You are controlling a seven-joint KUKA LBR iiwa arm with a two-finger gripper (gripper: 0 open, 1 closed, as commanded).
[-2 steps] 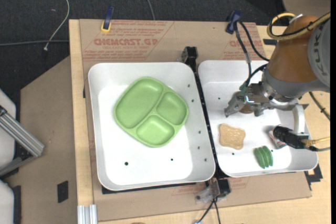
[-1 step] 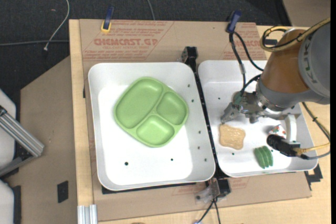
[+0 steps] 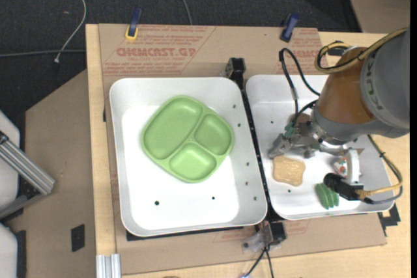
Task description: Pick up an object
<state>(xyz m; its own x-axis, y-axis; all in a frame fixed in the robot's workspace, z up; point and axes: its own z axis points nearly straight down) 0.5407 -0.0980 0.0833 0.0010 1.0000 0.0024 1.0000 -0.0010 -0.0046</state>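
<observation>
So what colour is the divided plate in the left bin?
Light green; the divided plate shows clearly in the camera view.

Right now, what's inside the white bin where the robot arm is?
In the right bin lie a tan toast-like piece and a green thing. The arm hangs over the bin's middle and covers whatever is below it.

The arm [image 3: 365,97] crowds the right bin [image 3: 260,97] beside the tan piece [image 3: 288,170]; left bin's [image 3: 124,140] edges lie bare around the green plate [image 3: 187,138].

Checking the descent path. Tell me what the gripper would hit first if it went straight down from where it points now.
Most likely the tan toast-shaped piece, just below the gripper in the right bin; depth is unclear, so it may meet the bin floor beside it.
</observation>
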